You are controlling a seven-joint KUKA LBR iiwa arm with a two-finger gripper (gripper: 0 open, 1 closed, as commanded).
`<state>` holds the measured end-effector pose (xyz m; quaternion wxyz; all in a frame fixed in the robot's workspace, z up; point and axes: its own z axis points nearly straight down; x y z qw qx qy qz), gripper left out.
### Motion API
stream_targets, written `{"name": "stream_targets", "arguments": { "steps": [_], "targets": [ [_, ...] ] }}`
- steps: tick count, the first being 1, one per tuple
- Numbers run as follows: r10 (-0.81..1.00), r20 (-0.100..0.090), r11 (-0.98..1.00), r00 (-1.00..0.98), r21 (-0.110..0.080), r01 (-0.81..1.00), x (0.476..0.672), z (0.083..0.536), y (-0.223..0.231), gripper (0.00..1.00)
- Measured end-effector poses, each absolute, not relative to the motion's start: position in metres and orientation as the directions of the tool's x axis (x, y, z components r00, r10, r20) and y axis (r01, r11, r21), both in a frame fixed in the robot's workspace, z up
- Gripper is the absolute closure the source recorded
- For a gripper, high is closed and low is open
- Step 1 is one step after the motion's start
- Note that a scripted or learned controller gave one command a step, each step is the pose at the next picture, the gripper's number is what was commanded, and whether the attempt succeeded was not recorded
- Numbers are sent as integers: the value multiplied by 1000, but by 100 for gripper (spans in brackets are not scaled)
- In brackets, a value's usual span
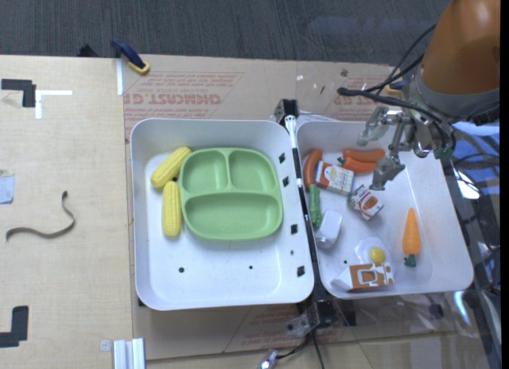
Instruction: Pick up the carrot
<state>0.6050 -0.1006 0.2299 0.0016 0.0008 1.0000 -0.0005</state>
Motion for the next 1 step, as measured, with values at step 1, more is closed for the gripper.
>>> {"name": "stream_targets", "arguments": {
  "steps": [1],
  "targets": [
    [-152, -2, 988, -988, 0, -152, 547, 205, -159, 0]
  ]
}}
